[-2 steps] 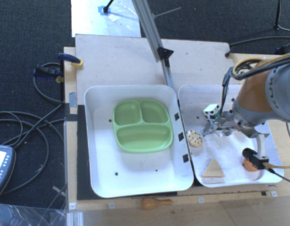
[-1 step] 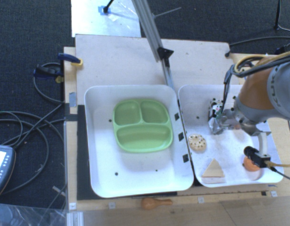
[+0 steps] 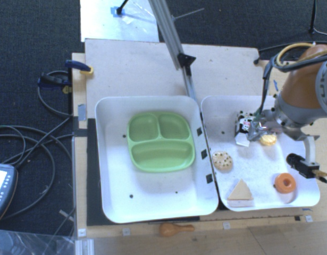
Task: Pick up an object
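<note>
The table point(image 3: 152, 68) is pale wood with a flat light board on top. Around it the floor point(image 3: 30, 31) is dark carpet. Black and grey cables point(image 3: 25, 142) curl on the floor at the left. A blue clamp point(image 3: 73, 66) grips the table's left edge. A silver pole point(image 3: 166, 23) slants across the top.

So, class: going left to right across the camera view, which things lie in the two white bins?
Green divided plate → round cookie → wedge-shaped slice → orange ring.
</note>
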Controlling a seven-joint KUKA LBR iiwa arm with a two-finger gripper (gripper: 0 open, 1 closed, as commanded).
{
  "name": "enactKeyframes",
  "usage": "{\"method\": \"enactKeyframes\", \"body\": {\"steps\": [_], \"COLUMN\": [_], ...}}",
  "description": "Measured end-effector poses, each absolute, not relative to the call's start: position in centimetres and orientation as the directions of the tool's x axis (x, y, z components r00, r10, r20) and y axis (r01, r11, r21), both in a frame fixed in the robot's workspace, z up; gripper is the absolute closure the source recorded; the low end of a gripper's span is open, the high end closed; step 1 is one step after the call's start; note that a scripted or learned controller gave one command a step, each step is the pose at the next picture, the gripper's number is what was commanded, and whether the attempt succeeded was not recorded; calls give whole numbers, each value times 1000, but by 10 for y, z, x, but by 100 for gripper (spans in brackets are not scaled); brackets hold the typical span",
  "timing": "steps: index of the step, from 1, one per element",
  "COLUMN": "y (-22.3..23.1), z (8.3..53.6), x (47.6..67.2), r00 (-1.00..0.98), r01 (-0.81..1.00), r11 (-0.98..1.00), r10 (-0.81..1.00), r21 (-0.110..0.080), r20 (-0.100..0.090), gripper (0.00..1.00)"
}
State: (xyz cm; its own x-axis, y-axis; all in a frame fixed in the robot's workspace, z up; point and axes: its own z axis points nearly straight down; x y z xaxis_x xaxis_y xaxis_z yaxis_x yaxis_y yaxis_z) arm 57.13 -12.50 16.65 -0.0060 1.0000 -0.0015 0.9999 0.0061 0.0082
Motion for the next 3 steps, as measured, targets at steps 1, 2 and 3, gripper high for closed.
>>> {"method": "enactKeyframes", "body": {"steps": [1,2,3], "y": [-125,-80,-37], "z": [221,217,218], "x": [573,560,556], "r00": [-6,-9,-10], "r01": [1000,1000,1000], "r11": [6,9,10], "r10": [1000,1000,1000], "r21": [8,0,1], "r20": [-2,2,2], "gripper": [100,100,100]}}
